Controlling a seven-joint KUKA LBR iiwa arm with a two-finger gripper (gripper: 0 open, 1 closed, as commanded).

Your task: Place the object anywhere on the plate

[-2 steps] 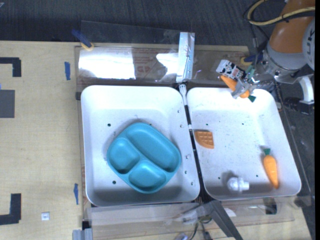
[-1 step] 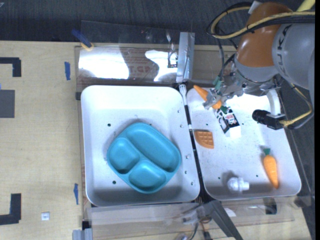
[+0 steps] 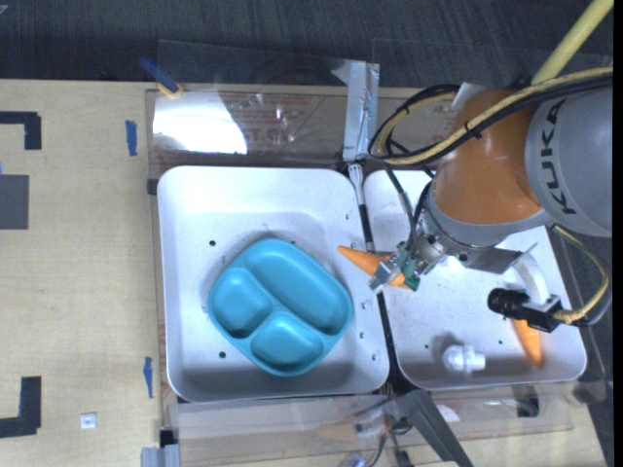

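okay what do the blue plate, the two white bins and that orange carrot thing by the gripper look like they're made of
Blue plate: probably moulded plastic, uniform colour, soft sheen, rounded compartment walls.
White bins: likely plastic or coated metal; smooth, glossy, with bright glare on the floor, so it's open.
Orange carrot-shaped object at the gripper: looks like a plastic or rubber toy, flat even orange; too small to tell more.

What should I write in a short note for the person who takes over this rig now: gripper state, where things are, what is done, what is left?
Gripper: over the divider between the two bins, with an orange carrot at its tip; a firm hold is not confirmed.
Blue plate: in the left bin, three compartments, nothing on it.
Right bin: a small white object and another orange piece.
Done: carrot brought to the left bin's edge.
Left: move it over the plate and put it down.
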